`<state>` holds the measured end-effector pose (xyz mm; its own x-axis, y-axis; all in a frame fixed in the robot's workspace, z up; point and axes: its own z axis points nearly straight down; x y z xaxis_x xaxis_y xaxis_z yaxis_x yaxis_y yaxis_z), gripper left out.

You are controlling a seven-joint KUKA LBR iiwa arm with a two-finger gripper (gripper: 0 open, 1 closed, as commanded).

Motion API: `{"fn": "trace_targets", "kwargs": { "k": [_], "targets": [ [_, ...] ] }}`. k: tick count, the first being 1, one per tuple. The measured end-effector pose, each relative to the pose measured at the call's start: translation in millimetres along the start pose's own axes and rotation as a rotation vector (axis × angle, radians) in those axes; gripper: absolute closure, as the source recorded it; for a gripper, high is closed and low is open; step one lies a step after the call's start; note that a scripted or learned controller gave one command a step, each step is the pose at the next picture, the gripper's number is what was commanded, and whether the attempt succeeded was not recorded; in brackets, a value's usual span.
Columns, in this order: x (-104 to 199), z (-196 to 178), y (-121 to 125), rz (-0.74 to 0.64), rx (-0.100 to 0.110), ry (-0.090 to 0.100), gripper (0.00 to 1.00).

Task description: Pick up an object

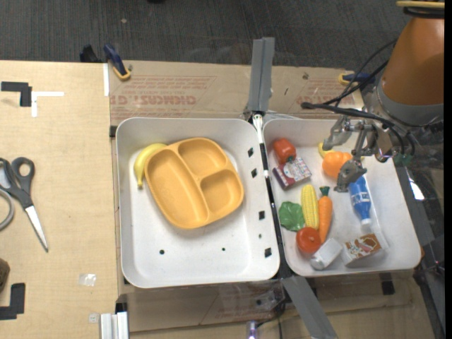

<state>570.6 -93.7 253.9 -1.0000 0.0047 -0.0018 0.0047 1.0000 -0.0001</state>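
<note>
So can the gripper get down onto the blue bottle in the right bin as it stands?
Probably yes. The gripper hangs just above the blue bottle, whose top is uncovered; the orange fruit sits close beside and could get nudged.

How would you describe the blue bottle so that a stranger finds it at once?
Look in the right bin. Near its right wall, just under the claw, lies the blue bottle with a white cap. It is the one blue thing among the red, orange and green toy foods.

Red mirrored lettering across the cardboard sheet behind the bins — reversed, unreadable; small carton label too blurred.
</note>
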Motion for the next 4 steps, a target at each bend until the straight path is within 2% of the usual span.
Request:
{"fn": "trace_targets", "kwargs": {
  "k": [1, 2, 3, 4],
  "targets": [
    [54.9, 113.6, -0.7, -0.081, 0.0, 0.0, 0.0],
    [57.5, 155.3, -6.0, -0.027, 0.004, -0.017, 0.0],
    [-13.3, 160.4, -16.5, -0.17, 0.001, -0.004, 0.0],
    [-51.4, 159.6, -77.0, -0.266, 0.001, -0.006, 0.0]
  ]
}}
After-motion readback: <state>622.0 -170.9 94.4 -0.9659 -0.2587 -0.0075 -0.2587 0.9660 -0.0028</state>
